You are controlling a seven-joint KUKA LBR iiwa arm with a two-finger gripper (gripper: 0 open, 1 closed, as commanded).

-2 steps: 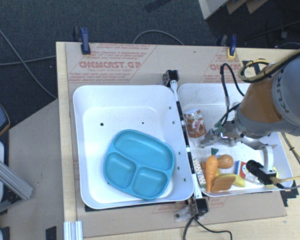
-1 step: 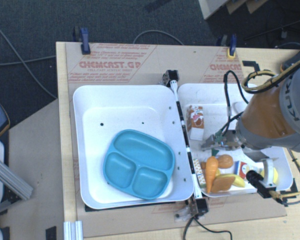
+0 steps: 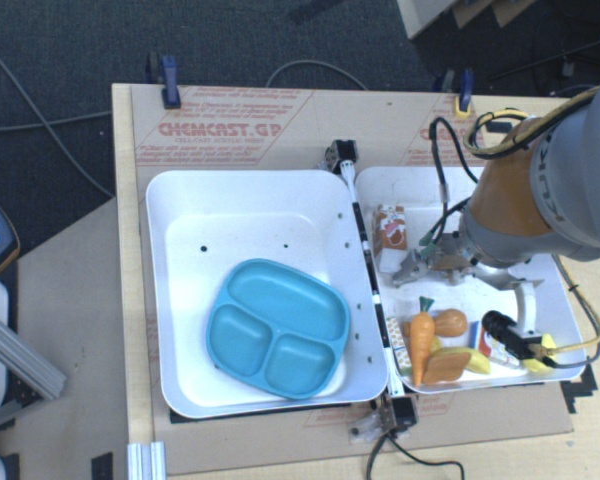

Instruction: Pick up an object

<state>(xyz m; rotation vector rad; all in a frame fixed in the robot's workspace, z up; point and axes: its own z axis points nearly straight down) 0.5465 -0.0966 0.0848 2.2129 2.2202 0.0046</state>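
The arm's thick grey wrist and orange band cover the far right part of the right bin [image 3: 416, 184], so whatever lies under them is hidden. The gripper [image 3: 416, 267] shows as a blur of grey metal low over the bin floor. I cannot tell whether it is spread or pressed together, and nothing can be seen pinched in it. The small pieces at the near right corner, beside a yellow wedge [image 3: 479, 364], are too jumbled to name.

Every loose thing to pick lies in this right bin. A red-brown packet [image 3: 390, 228] sits just beyond the gripper, toward the far wall, apart from it. On the near side of the gripper lie a carrot [image 3: 420, 344] with its green top pointing towards the tool, a brown roll [image 3: 450, 322] beside it, and an orange-brown piece [image 3: 446, 367] touching the carrot's side.

To the gripper's left, across the dividing edge, the left bin [image 3: 235, 213] holds one blue divided plate [image 3: 277, 326], lying flat near its front.

The arm [image 3: 540, 193] reaches in from the right and bends down over the right bin, with the wrist above the bin's middle.
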